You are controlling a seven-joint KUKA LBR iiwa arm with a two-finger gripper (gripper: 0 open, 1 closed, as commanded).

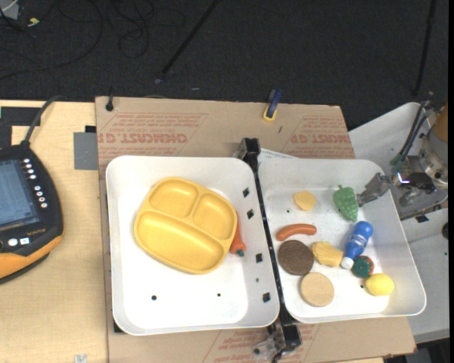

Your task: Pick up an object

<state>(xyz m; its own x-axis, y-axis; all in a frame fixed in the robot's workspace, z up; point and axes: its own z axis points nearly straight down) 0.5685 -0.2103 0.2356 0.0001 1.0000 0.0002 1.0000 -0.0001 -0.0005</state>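
A: Here's the pincer, poking in over the right bin's right rim, up at its far corner. Can't tell how far apart it stands, and I see nothing gripped in it.

B: Closest to it?

A: The green bumpy toy, just left of the tip. The blue bottle lies below that, with a small red and green piece and a yellow lemon nearer the front.

B: And the middle?

A: Sausage, brown disc, tan disc, all well apart from the pincer. The yellow divided plate sits in the left bin.
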